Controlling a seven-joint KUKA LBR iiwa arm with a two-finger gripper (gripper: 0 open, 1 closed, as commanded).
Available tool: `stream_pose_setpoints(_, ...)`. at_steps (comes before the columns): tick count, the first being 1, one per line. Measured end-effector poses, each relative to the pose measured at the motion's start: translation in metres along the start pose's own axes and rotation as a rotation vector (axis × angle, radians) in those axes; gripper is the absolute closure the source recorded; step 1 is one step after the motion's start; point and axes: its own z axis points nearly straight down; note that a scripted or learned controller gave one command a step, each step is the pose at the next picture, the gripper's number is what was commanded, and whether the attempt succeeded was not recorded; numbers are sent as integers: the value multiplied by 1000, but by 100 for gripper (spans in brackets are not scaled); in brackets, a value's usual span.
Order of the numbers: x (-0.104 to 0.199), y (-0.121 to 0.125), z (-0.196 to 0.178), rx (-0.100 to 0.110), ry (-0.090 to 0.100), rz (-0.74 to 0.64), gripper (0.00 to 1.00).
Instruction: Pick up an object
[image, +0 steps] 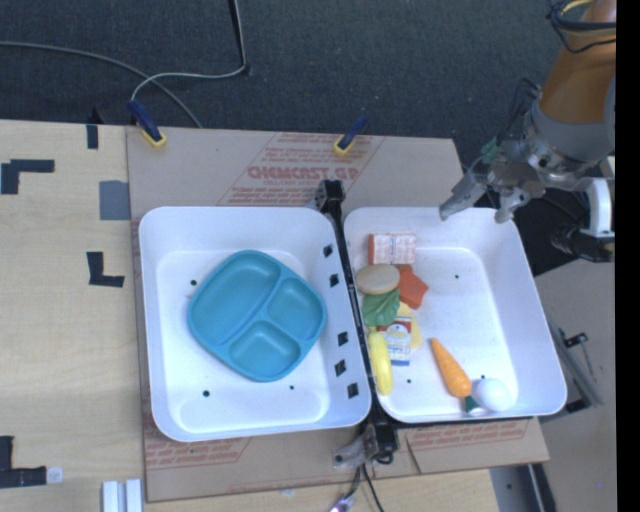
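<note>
My gripper (483, 205) hangs open over the far rim of the right bin (520, 300), its two grey fingers spread with nothing between them. Below and to its left a cluster of toy food lies along the bin's left side: a pink-and-white box (391, 248), a tan round bun (378, 279), an orange piece (412, 288), a green piece (379, 309), a small carton (400, 340) and a yellow banana-like piece (380, 362). A carrot (450, 368) and a white egg (491, 393) lie near the bin's front right corner.
The left bin (160, 300) holds a blue divided plate (257, 314). Black clips run along the shared wall (345, 300) between the bins. Cardboard (290, 170) underlies both bins, held by yellow-blue clamps (148, 122) at the back.
</note>
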Motion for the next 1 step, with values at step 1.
stream_pose_setpoints(1, 39, -27, 113, 3, 2, -1, 0)
